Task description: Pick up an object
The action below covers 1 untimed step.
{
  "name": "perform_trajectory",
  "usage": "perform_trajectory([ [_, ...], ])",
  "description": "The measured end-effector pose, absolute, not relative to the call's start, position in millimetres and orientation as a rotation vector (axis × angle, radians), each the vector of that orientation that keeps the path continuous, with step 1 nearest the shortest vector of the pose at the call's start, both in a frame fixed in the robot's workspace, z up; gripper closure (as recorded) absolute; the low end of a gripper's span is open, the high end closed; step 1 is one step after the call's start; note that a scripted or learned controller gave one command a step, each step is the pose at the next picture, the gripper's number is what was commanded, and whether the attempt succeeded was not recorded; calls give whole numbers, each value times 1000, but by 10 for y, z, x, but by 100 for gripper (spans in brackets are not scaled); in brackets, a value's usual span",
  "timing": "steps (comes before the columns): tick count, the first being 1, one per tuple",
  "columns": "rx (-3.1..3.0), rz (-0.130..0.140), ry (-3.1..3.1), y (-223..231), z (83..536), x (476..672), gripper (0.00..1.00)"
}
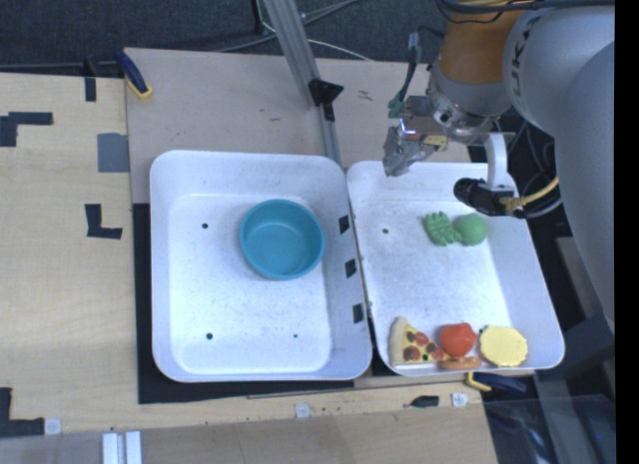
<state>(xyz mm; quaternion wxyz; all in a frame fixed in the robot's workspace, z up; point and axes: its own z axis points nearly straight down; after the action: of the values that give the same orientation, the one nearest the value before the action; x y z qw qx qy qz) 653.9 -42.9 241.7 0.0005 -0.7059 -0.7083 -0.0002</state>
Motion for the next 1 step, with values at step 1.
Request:
perform_trajectory([
  [1, -2216, 0, -2225, 194, 2359, 6588, 100],
])
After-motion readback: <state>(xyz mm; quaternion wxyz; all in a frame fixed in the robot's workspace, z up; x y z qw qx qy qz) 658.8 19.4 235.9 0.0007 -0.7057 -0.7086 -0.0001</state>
